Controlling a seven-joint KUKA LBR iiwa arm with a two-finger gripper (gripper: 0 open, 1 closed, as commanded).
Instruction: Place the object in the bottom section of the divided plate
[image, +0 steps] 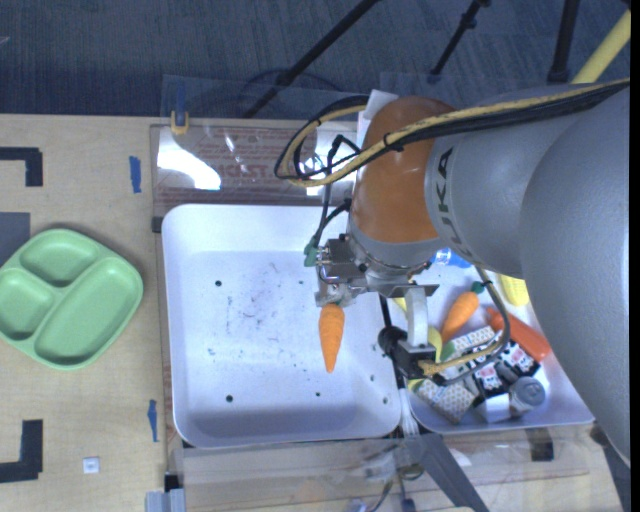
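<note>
My gripper (330, 296) hangs over the right part of the left white bin (200, 250). It is shut on the top of an orange toy carrot (331, 340), which points straight down from between the fingers, over the bin floor. The green divided plate (20, 310) lies on the wooden bench far to the left, outside both bins. Its large section (88, 310) faces the lower right and its two small sections sit at the upper left. The arm's orange band (400, 190) and grey body cover the area above the right bin.
The right bin (560, 405) holds several items: a second carrot (461, 310), an orange piece (522, 336), a yellow item (512, 290) and small dark and white objects (490, 385). A clear panel (230, 160) stands behind the left bin.
</note>
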